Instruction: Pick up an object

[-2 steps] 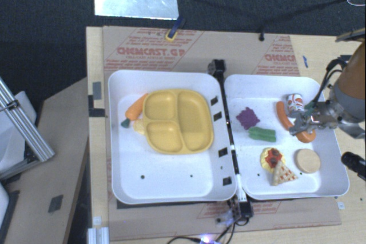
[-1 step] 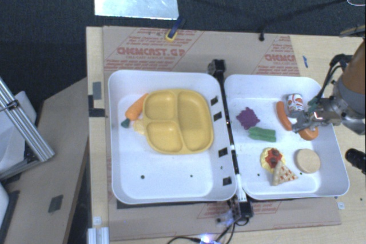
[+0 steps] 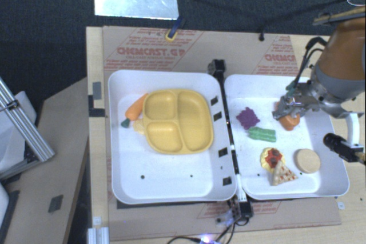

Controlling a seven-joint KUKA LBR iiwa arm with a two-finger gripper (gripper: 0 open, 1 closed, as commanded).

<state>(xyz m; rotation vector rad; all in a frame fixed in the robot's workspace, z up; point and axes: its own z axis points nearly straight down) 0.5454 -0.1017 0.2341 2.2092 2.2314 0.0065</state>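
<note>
Here, the grey arm with its orange band reaches in from the right over the right bin [image 3: 337, 183], one of two shallow white bins set side by side on the worktop [image 3: 68, 117]. Its end effector [image 3: 287, 111] is down in the upper right part of that bin, directly over an orange object [image 3: 291, 122], whose lower part shows beneath the metal tip. Whether the fingers are apart or together cannot be told from this angle, nor whether they touch the orange object.

Other toy foods lie in the right bin. A purple bunch of grapes [image 3: 247, 118] sits to the left of the orange object, well apart from it. A green vegetable [image 3: 262, 134] lies just below the grapes. Further down are a pizza slice [image 3: 277, 166] with red and yellow topping and, to its right, a round tan cookie [image 3: 307, 160], the two near each other but not touching.

In the left bin [image 3: 123, 180], across the black hinge strip from the grapes, a yellow divided plate [image 3: 174, 121] takes up the upper middle. A carrot [image 3: 135, 107] lies tilted against the plate's upper left edge, its green end pointing down and left. A small pale yellow piece [image 3: 139, 126] peeks out beside the plate, just below the carrot.

Both bins rest on a printed cardboard sheet [image 3: 154, 48] spread across the worktop.
</note>
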